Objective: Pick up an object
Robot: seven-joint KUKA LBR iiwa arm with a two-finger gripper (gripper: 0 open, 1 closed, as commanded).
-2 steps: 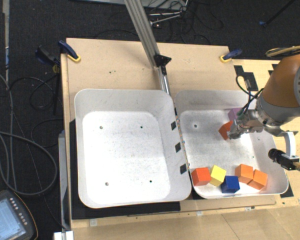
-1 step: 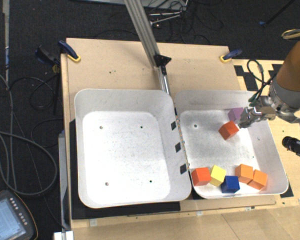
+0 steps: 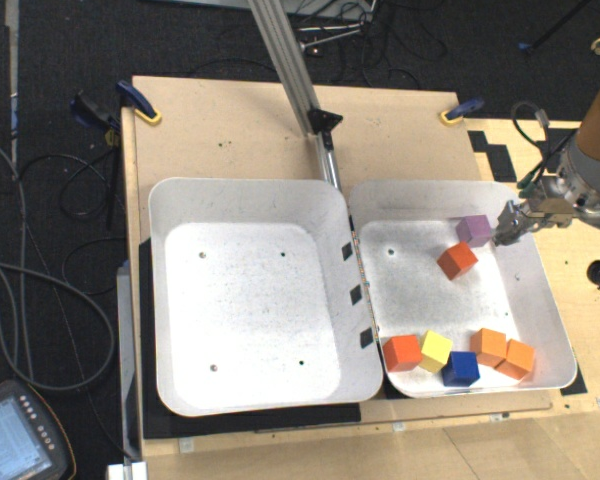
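End effector (image 3: 507, 226) sits over the right bin (image 3: 540, 278), touching or just beside purple cube (image 3: 473, 230) on its left; can't tell its state. Orange cube (image 3: 457, 260) lies near, down-left; other cubes well below, at bin's near edge.

A dark carpet floor (image 3: 60, 28) with black cables (image 3: 40, 218) surrounds the wooden bench (image 3: 240, 118); a slanted metal pole (image 3: 280, 43) crosses above.

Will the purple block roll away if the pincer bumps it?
Probably not: the purple block looks flat-sided, so it would likely slide, not roll. It seems small and stiff, likely light. The pincer is right beside it.
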